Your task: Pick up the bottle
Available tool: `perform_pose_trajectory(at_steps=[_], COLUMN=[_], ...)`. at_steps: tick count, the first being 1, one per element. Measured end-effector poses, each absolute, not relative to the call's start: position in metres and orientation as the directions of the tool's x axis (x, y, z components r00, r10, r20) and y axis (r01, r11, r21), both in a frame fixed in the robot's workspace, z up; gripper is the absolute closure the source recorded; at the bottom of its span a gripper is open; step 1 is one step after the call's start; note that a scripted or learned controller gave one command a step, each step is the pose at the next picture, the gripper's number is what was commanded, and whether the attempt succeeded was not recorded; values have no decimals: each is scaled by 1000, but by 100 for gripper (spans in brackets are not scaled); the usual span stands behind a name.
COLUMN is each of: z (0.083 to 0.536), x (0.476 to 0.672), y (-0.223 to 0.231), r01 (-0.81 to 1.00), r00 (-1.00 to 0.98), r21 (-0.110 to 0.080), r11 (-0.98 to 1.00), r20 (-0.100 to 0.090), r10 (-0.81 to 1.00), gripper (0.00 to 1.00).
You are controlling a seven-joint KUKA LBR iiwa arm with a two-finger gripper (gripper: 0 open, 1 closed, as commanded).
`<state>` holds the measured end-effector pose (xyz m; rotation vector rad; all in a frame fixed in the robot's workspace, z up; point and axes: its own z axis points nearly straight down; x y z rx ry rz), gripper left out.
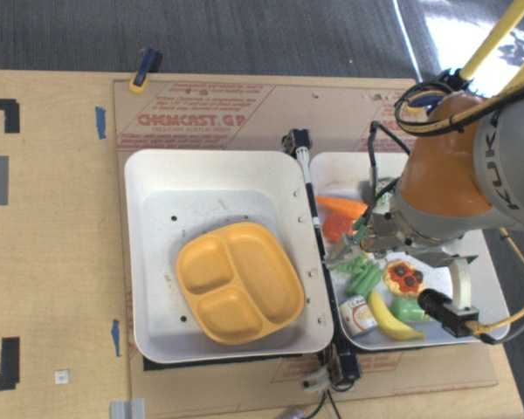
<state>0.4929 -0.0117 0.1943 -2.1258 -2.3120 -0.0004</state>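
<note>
Pincer [349, 250] sits low in the right bin [493, 308], at its left side, just under the arm [450, 168]. Can't tell whether it's apart or together; the wrist body hides most of it.

Clutter packed right around it: green bean pods [363, 273] directly below, touching or nearly so; orange carrot [341, 206] and a red piece [336, 226] just above-left, against the bin's left wall.

Bottle [359, 314] lies on its side near the bin's front-left corner, small, white label with red cap end. It's apart from the pincer, with the bean pods between them. Banana [391, 316] lies just beside the bottle on its right, touching or close to it. Green toy [409, 308] and pizza slice [404, 277] sit further right.

Left bin [153, 199] holds a yellow divided plate [238, 281]. Both bins rest on the cardboard-covered worktop [52, 234].
</note>
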Motion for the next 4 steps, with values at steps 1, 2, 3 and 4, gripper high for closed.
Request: perform_pose_trajectory(at_steps=[1, 2, 3, 4], z=[204, 204, 184, 185], x=[494, 494, 517, 502], y=[-12, -12, -18, -44], r01=[996, 996, 995, 999], r00=[-84, -84, 97, -35], r21=[2, 2, 1, -2], r11=[84, 84, -97, 35], r20=[0, 0, 0, 1], r10=[996, 996, 995, 999], gripper=[100, 0, 0, 0])
